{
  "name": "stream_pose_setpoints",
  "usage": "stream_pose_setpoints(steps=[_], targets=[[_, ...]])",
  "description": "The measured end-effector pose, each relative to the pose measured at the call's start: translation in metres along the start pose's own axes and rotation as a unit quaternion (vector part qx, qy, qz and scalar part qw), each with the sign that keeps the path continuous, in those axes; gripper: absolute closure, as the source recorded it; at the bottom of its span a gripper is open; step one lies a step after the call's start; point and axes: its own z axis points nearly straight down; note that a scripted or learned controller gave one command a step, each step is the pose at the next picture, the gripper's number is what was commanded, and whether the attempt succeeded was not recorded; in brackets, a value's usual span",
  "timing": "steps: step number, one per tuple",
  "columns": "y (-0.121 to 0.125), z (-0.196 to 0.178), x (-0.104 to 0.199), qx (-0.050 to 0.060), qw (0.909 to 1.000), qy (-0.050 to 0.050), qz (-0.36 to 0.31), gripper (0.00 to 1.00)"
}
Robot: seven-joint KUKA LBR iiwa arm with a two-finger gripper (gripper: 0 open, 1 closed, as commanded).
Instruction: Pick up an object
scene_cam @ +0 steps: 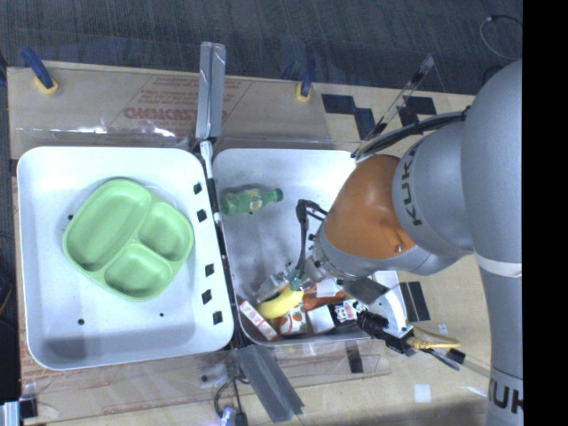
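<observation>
My gripper (300, 280) reaches down under the orange wrist band into the near part of the right bin (266, 167). It hangs right over a pile of small items: a yellow banana-shaped object (279, 304), a dark brown bottle-like item (318, 302) and red-and-white packets (259, 319). The arm hides the gripper's tip, so I cannot see whether it touches or holds any of them. A green bottle (251, 201) lies on its side apart from the pile, at the bin's far left.
The left bin (53, 327) holds a light green divided plate (130, 236). A metal divider (209, 96) runs between the bins. The grey arm body (479, 176) covers the right bin's right side. Blue clamps (39, 71) pin the far bench edge.
</observation>
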Motion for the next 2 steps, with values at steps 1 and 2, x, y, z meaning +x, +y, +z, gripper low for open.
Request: stream_pose_setpoints(steps=[1,2], targets=[[0.0009,-0.01,-0.0016,-0.001,1.0,-0.002,-0.002,1.0],[0.0018,-0.0197,-0.0023,-0.002,1.0,-0.004,-0.004,1.0]])
